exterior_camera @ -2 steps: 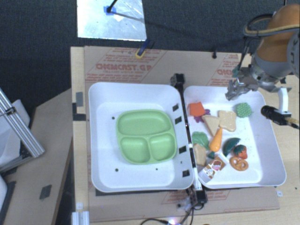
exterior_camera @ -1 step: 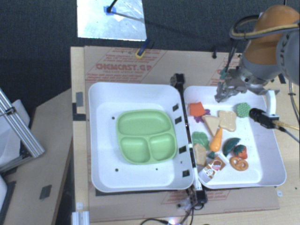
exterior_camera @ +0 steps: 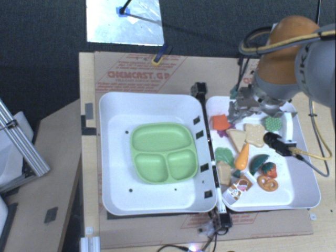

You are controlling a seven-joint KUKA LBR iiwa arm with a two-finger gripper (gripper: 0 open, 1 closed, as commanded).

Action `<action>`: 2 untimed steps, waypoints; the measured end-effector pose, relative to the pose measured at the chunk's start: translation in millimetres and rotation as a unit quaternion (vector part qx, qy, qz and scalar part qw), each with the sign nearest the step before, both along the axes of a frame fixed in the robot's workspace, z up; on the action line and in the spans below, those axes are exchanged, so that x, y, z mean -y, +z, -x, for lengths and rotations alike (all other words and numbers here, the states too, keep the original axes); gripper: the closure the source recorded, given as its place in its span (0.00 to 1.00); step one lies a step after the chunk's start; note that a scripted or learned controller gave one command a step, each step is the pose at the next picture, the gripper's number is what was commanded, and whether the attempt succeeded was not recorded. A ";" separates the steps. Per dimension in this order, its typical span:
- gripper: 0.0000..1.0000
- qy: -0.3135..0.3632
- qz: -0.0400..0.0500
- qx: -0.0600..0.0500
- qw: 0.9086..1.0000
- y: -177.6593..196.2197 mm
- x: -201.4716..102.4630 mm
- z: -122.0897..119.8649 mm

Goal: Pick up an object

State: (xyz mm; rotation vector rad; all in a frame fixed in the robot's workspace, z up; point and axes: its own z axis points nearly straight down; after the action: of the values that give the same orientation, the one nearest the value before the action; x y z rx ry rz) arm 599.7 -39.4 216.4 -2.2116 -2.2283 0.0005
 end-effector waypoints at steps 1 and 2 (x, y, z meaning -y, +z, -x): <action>1.00 0.001 0.000 0.002 1.000 11.3 -51.3 6.2; 1.00 0.000 0.000 -0.001 1.000 0.0 -90.7 34.8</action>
State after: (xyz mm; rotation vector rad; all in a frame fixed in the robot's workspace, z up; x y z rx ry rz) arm 564.9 51.3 216.4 -2.2100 -2.2282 0.0012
